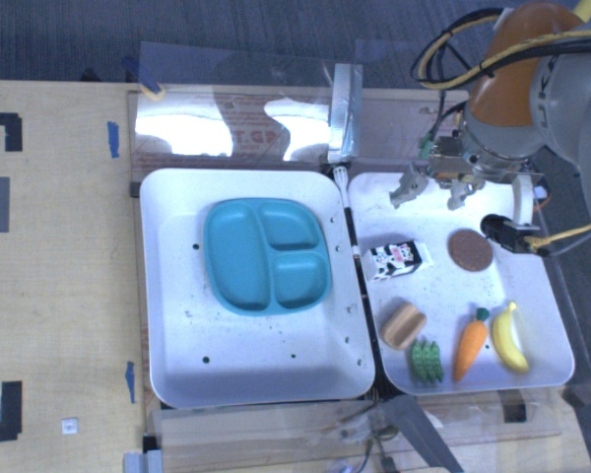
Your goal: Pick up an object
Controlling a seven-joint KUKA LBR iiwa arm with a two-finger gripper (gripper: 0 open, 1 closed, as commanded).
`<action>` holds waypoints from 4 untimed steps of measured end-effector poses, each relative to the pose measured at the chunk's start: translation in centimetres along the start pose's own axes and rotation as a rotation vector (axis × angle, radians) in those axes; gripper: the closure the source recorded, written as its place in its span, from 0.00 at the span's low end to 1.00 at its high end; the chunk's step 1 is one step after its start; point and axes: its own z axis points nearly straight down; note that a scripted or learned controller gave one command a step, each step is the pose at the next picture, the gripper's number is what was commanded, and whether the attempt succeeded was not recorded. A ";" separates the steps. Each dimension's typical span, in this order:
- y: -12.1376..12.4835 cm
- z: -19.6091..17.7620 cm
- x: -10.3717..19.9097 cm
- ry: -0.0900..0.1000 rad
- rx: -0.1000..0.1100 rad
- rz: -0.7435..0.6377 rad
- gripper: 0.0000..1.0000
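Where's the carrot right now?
The carrot lies in the right bin, near its front edge, between the green toy and the banana.

- My arm is grey, a smooth rounded casing, with a bulging orange band above the wrist.
- I see yellow and black cables looping out beside the orange band, and another yellow cable trailing lower down.
- The wrist ends in a cluttered metal block with small fittings, one showing a green speck.
- My gripper has two pale grey metal fingers.
- A white bracket carries a black rounded part on its side.
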 end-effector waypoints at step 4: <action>-15.1 7.8 -10.0 -0.001 -0.003 -0.187 0.00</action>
